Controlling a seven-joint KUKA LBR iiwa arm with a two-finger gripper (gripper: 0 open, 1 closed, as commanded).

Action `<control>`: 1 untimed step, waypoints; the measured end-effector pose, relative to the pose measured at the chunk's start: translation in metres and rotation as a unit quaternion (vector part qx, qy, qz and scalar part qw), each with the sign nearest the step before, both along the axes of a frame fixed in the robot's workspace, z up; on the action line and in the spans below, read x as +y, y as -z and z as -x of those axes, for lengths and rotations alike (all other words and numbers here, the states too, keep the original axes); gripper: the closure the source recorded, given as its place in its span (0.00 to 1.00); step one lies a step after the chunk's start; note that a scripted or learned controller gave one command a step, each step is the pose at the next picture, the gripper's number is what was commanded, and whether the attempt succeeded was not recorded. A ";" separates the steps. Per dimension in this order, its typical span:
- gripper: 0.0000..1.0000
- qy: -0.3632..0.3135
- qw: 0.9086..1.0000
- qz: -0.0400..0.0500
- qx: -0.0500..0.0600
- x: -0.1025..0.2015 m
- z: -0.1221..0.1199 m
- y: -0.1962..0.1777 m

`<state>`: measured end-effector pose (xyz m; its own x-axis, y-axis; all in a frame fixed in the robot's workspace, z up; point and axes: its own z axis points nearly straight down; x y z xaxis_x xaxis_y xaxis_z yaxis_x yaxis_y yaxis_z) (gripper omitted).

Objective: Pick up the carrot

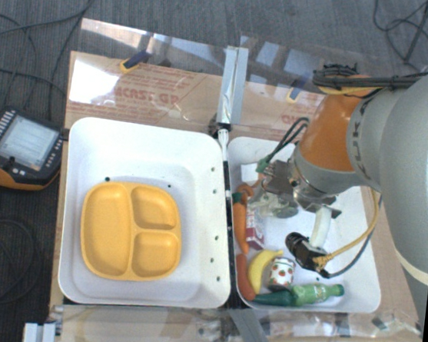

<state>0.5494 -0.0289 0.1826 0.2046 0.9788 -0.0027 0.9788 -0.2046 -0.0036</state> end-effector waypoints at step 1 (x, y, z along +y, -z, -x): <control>1.00 0.037 0.999 0.001 0.000 -0.052 -0.031 -0.011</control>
<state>0.5799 -0.0813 0.1937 0.2758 0.9612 -0.0043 0.9612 -0.2758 -0.0035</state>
